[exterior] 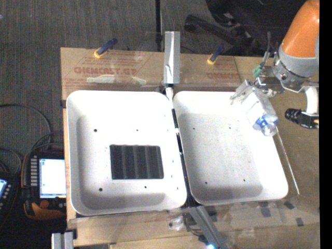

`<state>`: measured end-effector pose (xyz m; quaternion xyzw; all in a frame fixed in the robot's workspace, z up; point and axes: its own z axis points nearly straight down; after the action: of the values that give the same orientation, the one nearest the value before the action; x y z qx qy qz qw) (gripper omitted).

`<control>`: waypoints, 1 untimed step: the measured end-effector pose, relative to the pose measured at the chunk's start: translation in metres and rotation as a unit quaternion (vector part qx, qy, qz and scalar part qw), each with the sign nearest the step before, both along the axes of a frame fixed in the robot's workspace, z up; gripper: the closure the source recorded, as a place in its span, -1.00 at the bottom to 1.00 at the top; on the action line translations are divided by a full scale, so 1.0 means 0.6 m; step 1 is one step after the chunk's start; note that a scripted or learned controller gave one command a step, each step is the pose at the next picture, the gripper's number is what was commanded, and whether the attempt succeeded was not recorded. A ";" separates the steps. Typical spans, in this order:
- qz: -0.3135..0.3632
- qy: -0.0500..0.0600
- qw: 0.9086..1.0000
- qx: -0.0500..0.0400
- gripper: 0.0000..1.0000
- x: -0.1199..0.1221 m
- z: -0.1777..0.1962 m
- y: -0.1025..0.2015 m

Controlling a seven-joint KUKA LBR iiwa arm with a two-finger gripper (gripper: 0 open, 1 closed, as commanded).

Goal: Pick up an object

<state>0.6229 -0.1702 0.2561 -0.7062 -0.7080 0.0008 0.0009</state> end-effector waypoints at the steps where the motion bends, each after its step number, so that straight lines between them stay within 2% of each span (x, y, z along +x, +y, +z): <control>1: 0.053 0.000 0.999 -0.002 -1.00 0.009 -0.031 -0.090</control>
<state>0.6281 -0.2242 0.2375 -0.6674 -0.7447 0.0020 -0.0009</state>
